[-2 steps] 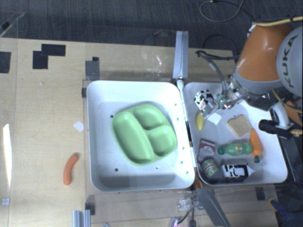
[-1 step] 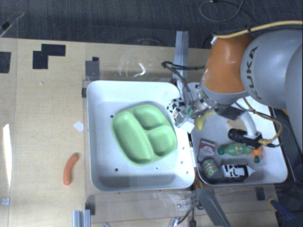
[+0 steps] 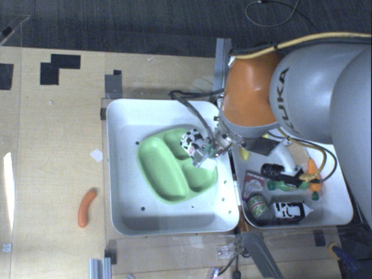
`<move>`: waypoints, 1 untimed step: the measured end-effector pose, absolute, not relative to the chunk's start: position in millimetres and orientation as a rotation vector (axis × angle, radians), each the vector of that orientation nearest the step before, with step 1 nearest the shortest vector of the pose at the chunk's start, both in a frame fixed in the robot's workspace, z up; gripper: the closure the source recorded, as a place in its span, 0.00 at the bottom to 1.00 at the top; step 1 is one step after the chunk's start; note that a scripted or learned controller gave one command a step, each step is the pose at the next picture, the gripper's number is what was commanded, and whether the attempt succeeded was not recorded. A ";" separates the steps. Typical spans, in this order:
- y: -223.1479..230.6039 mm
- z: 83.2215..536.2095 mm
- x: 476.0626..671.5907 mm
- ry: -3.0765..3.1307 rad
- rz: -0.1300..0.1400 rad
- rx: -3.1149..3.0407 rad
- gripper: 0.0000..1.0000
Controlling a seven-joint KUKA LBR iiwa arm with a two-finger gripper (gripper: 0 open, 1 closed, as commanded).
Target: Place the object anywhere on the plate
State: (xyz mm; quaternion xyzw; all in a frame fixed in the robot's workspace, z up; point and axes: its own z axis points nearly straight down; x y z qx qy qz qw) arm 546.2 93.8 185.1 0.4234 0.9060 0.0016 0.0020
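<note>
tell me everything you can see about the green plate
The green plate is pale lime, smooth and looks like plastic, with rounded corners and raised ridges dividing it into compartments. It lies flat, turned at a slant, on the floor of the left white bin. The gripper hangs over its upper right compartment, and a small black-and-white patterned object sits at that edge just beside the gripper. The rest of its surface looks bare.

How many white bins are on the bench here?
2. The left bin holds the green plate, with the hand over the plate's right side. The right bin, partly hidden under the arm, holds small clutter.
</note>
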 end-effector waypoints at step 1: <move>93.5 185.3 546.4 2.842 0.006 1.329 0.00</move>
